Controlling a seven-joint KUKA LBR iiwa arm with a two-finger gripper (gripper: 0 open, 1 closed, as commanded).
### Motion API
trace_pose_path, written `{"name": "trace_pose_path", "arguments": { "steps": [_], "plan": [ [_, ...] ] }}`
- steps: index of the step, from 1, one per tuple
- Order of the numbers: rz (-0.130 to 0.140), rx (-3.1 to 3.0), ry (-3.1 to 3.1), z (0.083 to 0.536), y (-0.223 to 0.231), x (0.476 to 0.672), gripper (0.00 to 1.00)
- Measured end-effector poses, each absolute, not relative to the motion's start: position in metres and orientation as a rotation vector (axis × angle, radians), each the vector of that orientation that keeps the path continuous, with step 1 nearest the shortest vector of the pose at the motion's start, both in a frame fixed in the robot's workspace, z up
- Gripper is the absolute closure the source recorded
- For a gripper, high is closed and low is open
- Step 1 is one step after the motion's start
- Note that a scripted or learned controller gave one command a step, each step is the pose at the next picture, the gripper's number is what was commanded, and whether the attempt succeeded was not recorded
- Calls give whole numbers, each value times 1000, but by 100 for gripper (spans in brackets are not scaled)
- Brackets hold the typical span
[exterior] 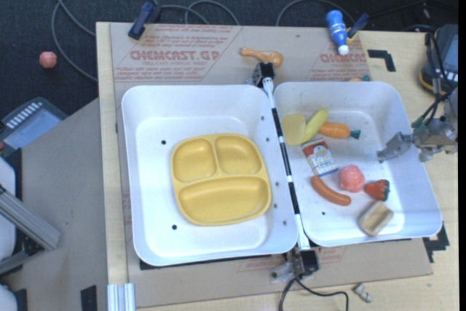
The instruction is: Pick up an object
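The gripper hangs over the right bin, its fingers apparently spread and holding nothing. Nearest lies the pink ball, mid-bin beside the sausage: probably light, smooth, apt to roll; pinch across its middle.

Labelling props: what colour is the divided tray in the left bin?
Yellow: the divided tray, clearest in the camera view.
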State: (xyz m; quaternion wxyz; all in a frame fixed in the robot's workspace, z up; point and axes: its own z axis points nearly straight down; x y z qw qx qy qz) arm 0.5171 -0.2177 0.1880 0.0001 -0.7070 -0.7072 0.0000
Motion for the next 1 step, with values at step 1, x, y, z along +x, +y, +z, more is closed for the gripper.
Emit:
{"name": "trace_pose_path", "arguments": {
  "steps": [1],
  "plan": [
    [0, -2219, -2223, 84, -135, 512, 0]
  ]
}}
